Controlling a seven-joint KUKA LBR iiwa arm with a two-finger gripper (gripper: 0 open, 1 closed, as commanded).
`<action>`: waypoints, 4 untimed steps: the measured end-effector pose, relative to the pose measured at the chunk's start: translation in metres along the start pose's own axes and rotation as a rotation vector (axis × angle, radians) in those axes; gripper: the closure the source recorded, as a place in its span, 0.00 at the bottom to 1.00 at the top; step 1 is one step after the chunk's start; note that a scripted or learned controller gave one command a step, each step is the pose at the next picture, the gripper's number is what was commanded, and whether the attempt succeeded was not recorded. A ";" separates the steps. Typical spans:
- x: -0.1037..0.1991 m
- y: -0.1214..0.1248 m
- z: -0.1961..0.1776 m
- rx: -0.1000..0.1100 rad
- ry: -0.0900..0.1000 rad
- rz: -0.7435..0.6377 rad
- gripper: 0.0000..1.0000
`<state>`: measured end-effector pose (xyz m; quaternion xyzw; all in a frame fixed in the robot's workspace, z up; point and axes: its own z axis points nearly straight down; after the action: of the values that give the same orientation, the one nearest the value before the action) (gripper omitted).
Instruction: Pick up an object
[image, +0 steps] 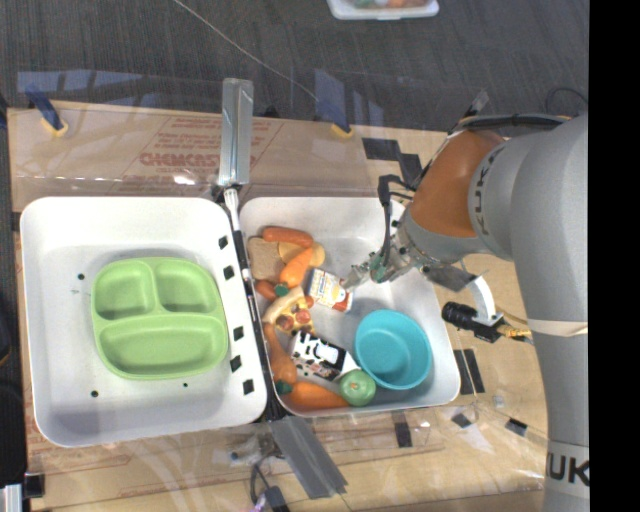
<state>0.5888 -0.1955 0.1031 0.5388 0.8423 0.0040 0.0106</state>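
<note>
Hand (372, 268) hangs low in the right bin (345, 215), approx center — finger state can't be told. Small carton (327, 290) lies just at its 8 o'clock, possibly touching.

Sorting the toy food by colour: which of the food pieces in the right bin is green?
The green apple, at the bin's near edge beside the blue bowl. The other pieces around it are orange, red or tan.

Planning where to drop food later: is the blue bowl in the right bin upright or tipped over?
Upright. The blue bowl shows its round open mouth and inside facing up, resting in the right bin.
</note>
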 end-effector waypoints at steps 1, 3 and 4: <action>0.018 0.066 0.002 0.003 0.002 0.409 1.00; -0.025 0.041 -0.021 0.020 0.008 0.503 1.00; -0.024 0.041 -0.020 0.022 0.009 0.502 0.00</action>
<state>0.6358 -0.1994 0.1242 0.7312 0.6822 -0.0003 -0.0004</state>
